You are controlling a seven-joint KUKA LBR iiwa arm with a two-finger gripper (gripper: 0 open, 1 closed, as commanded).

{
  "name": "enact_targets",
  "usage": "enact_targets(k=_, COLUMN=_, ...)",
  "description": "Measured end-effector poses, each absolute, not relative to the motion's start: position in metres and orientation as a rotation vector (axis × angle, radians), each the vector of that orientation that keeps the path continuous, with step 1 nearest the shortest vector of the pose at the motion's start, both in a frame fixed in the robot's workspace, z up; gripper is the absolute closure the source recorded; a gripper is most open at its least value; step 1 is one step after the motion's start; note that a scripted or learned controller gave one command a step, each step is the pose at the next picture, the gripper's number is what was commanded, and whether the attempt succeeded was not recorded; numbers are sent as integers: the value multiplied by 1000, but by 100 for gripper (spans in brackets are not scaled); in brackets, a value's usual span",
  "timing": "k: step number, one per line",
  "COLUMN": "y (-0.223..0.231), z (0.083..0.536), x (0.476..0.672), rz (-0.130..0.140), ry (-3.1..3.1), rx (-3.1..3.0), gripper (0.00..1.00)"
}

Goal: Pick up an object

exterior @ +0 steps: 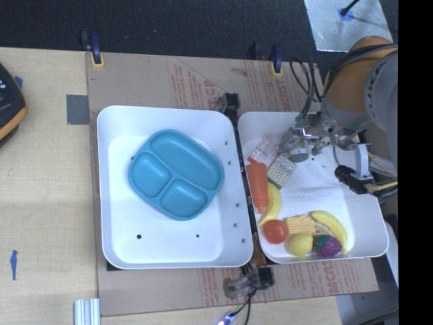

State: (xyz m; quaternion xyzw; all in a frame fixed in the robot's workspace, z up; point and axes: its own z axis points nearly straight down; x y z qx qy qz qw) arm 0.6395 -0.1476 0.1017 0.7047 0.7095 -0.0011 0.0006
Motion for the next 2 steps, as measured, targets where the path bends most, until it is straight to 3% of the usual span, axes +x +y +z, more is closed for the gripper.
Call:
enact_targets(k=1, y=-143, z=96, x=658, rz=0, ry=2226, rx=2214, gripper=0)
enact_targets(k=2, y=-143, z=108, x=659, rz=4, ry=2229, rx=2210, gripper=100)
